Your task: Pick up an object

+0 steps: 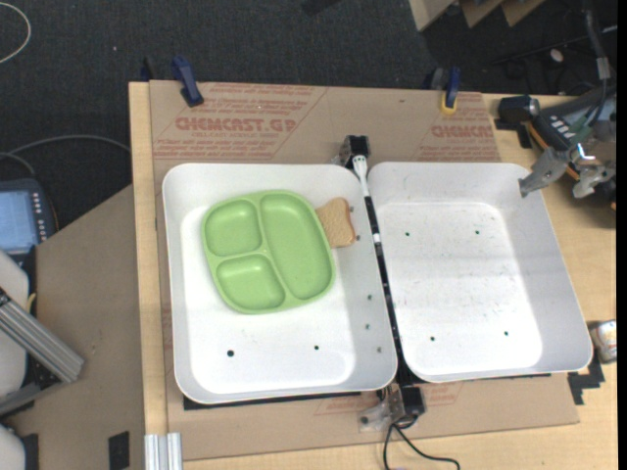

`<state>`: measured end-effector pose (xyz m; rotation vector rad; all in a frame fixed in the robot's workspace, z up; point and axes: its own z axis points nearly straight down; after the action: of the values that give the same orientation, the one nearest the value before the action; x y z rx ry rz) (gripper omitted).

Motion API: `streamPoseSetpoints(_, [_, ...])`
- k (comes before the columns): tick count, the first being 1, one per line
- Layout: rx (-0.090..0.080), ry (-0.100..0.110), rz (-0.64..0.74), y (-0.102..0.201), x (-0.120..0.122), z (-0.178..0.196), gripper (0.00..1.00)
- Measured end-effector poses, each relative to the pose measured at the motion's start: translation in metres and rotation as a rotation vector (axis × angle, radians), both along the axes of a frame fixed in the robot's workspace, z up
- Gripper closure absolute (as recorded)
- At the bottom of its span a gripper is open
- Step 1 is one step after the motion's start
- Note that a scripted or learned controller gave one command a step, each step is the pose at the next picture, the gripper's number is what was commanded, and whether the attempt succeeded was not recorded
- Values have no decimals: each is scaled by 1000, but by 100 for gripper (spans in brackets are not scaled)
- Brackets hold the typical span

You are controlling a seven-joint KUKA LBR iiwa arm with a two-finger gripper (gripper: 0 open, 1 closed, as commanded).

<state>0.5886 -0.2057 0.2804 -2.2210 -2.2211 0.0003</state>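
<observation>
Gripper [573, 169] hovering at the frame's right edge, finger state I cannot tell, green 3-section plate [267, 251] lying in left bin [196, 341], tan piece [338, 222] touching its right rim

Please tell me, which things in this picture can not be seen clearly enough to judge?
- Gripper, camera view: small and partly cut off near the right edge, so its finger state is unclear.
- Tan object: its left side tucks under or against the green divided plate; what it is stays uncertain.
- Right bin: dark specks too small to identify.
</observation>
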Motion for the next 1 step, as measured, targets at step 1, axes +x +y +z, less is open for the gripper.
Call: streamPoseSetpoints(1, [-8, -21, 4, 11, 11, 153, 0])
